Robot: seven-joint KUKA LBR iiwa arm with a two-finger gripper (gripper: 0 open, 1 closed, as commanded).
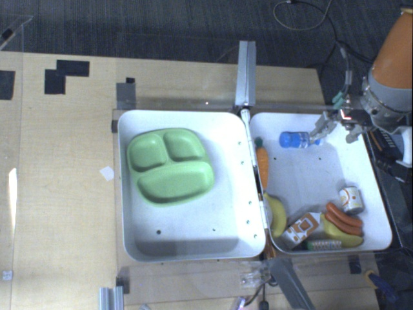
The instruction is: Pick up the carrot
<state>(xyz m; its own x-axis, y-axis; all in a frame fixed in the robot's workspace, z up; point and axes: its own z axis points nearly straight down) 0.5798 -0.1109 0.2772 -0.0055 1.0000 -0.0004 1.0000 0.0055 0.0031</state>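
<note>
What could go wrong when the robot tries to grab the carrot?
1. The carrot lies tight against the right bin's left wall, so a finger may hit the wall instead.
2. The banana sits just below it and might get nudged.
3. The gripper is near the blue bottle and may bump it.

One fixed camera, high above the tabletop (pixel 64 173), looking down at a slant. Both bins sit mid-frame: left bin (pixel 187 244), right bin (pixel 303 173), side by side. Dark floor (pixel 161 11) runs across the far edge, so the view tips away from the near side. Arm (pixel 393 70) enters at far right. Distance moderate: both bins whole, with tabletop to spare on the left.
</note>
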